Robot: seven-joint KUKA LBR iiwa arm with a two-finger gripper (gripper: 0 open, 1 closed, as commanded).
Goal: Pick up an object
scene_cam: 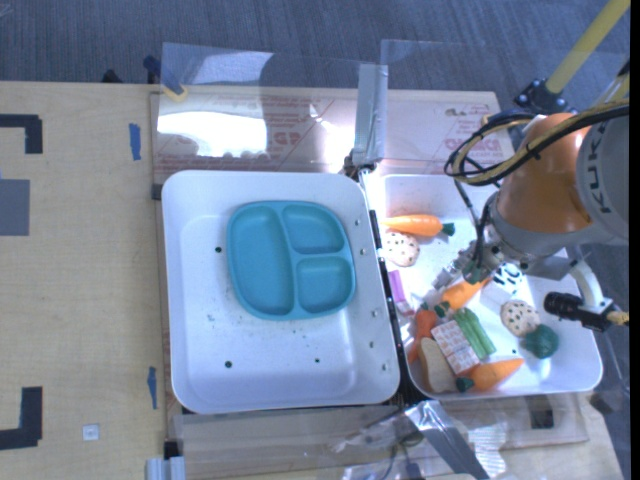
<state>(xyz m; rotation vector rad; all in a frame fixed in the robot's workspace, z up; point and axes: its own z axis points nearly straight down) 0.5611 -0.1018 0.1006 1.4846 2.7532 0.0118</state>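
1. Looking down at a slant, I see two shallow white bins side by side on a wooden bench: the left bin [190, 368] and the right bin [580, 368].
2. The left bin holds a blue divided plate [290, 258] with three compartments, lying flat near its middle.
3. The right bin holds a heap of toy food. A carrot [415, 226] lies near the far edge, with a round cracker [402, 250] just beside it.
4. Toward the near edge sit a bread slice [432, 363], a pink wafer block [453, 344], a green stick [476, 334] and a second carrot [492, 373], all crowded together and touching.
5. Another cracker [518, 315] and a dark green lump [541, 342], possibly broccoli, lie to the right.
6. My grey and orange arm reaches in from the right, and its gripper [472, 273] hangs low over the bin's middle, just above a small orange piece [460, 295].
7. I cannot tell how the jaws stand; the wrist and cables hide them.
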